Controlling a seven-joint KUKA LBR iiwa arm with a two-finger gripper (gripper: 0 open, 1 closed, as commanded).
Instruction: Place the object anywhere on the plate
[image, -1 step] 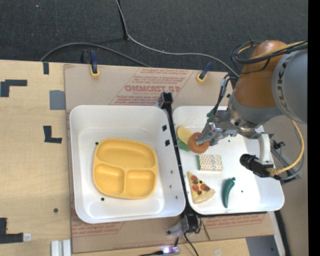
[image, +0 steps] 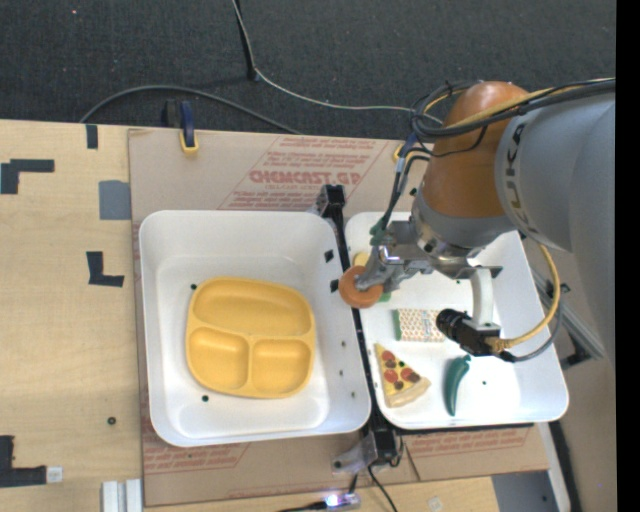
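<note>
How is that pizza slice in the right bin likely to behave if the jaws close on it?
The pizza slice looks like a rigid toy, so probably stiff and light. It lies flat in the right bin, offering little height to pinch. Its tapered wedge shape may let it swivel or slip out sideways, perhaps toward the green pepper beside it.

Bench clutter around the two white bins

A toy pizza slice (image: 400, 374) lies in the right bin (image: 520, 405) near its front left corner, with a green pepper-like piece (image: 456, 382) just to its right and a small patterned rectangular piece (image: 418, 324) just behind it. The left bin (image: 165, 330) sits beside it on a printed cardboard sheet (image: 290, 175). A yellow clamp (image: 187, 128) grips the sheet's far edge, and black cables (image: 250, 70) trail across the dark floor beyond.
</note>
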